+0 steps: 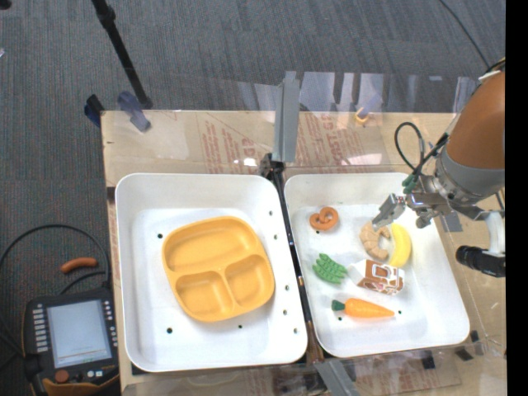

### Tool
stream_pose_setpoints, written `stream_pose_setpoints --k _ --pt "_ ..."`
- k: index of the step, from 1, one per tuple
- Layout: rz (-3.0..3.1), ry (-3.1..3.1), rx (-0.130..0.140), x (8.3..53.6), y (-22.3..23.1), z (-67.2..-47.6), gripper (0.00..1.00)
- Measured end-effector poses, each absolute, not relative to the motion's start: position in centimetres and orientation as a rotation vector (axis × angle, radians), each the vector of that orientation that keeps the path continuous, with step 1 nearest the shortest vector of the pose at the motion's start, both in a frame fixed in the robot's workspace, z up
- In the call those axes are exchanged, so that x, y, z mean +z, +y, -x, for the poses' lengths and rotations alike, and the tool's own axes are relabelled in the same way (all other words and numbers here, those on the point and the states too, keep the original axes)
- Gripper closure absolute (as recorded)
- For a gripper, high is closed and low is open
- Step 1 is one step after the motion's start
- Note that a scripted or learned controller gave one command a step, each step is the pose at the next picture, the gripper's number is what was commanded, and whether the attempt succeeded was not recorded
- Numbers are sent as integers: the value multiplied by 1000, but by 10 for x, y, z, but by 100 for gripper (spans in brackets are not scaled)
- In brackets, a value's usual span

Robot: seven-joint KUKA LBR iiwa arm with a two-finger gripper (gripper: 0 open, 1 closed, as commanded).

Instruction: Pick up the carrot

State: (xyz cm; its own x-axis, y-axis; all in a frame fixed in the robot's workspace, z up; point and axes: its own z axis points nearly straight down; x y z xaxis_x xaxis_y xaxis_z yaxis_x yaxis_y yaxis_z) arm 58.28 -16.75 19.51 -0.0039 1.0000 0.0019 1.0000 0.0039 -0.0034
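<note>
Grey two-finger gripper (404, 210) hovering with fingers spread apart, holding nothing, over the right white bin (445, 320).
The orange toy carrot with green top (363, 308) is lying near the bin's front edge, well apart from the gripper.

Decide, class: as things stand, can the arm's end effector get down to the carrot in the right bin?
Probably yes. The carrot lies uncovered near the front of the right bin, with nothing on top; the small carton sits close behind it. The end effector hangs further back, above the croissant and banana.
</note>
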Motion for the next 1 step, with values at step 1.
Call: stream_pose_setpoints --k 1 --pt "1929 -2485 -6 91 -210 -564 0"
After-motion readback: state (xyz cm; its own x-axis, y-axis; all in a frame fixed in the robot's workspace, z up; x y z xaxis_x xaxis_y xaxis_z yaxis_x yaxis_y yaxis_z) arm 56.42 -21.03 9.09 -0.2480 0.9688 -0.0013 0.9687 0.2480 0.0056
